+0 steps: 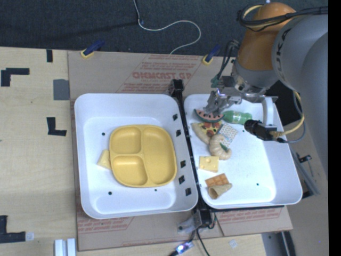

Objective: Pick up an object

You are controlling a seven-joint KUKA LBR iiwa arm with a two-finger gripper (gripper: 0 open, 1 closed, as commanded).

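The gripper hangs over a watermelon slice; its finger state is unclear. A green bottle lies just right, long axis left-right, and toy food crowds below.

Your arm enters from right edge of view, upper corner. Grey link fills that corner, bulky, angled down and left. Orange band sits above wrist, rounded, facing camera. Black cables loop over band and trail down wrist side. Wrist points downward. Your tool hangs below wrist, low over far left part of right bin, tip aimed down.
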